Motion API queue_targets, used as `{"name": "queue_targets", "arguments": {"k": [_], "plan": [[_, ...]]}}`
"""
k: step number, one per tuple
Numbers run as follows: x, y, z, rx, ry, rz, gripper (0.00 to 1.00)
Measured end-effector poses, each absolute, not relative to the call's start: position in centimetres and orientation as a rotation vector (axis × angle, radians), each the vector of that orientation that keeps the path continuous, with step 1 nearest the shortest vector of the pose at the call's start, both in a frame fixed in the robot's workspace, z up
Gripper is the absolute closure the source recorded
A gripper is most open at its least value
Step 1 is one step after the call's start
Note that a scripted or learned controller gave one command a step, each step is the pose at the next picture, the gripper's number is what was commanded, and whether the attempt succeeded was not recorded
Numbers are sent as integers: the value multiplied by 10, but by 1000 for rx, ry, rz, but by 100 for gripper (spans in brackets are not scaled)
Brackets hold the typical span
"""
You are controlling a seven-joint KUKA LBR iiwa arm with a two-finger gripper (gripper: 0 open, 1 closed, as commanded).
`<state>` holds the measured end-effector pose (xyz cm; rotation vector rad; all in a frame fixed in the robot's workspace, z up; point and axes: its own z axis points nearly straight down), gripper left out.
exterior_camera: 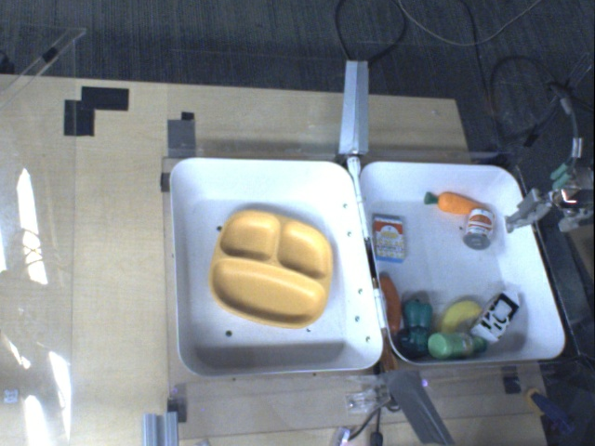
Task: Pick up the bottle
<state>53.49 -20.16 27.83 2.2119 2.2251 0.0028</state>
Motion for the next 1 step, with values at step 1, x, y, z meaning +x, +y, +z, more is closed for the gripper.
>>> {"name": "queue_targets", "arguments": {"k": [1], "plan": [[505,-175,167,2146,2290,3,0]]}}
